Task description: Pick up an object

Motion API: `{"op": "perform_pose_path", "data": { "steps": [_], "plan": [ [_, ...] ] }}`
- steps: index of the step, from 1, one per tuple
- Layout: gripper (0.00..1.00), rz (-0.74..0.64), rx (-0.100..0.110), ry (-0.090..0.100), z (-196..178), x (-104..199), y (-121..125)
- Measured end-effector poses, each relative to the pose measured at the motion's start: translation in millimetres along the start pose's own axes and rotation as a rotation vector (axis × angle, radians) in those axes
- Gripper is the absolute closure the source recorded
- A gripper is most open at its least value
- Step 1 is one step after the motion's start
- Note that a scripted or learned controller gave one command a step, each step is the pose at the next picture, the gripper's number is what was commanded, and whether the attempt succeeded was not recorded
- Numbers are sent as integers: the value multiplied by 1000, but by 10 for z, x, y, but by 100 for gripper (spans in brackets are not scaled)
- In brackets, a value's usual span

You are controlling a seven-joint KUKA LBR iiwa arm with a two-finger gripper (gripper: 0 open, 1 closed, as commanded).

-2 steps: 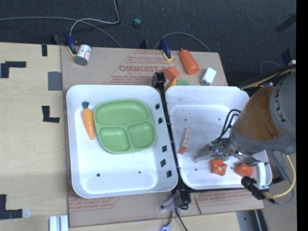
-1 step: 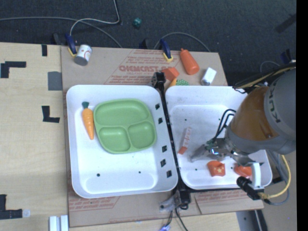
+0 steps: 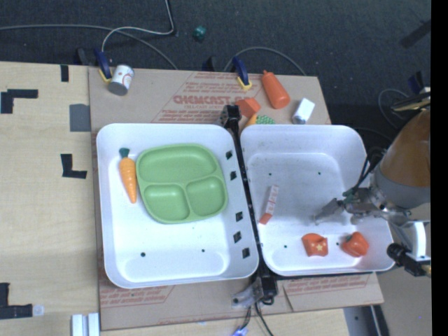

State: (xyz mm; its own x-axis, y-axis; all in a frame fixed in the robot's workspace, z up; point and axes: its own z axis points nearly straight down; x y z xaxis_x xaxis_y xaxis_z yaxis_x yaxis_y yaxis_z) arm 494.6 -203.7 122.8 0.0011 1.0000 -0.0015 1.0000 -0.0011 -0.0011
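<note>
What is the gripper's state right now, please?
Gripper: over the right bin; open or shut cannot be told, nothing visibly held.

The arm (image 3: pixel 409 163) at three o'clock is cut off by the frame edge, so most of it is unseen. The end effector (image 3: pixel 329 212) is blurred, its fingers unreadable. Print on the small stick (image 3: pixel 269 203) in the right bin (image 3: pixel 308 135) is too small to read. The worktop (image 3: pixel 35 187) runs off at nine o'clock.

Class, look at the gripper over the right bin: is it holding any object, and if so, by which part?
Nothing is held. The gripper hangs over bare floor of the right bin, apart from the two red pieces nearer the front.
</note>
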Motion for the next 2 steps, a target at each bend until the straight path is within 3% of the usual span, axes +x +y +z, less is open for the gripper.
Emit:
{"op": "perform_pose_path", "data": {
  "steps": [1,2],
  "plan": [
    [0,-2,-3,2,366,896,-70],
    [0,0,-3,-2,-816,-215,321]
  ]
}}
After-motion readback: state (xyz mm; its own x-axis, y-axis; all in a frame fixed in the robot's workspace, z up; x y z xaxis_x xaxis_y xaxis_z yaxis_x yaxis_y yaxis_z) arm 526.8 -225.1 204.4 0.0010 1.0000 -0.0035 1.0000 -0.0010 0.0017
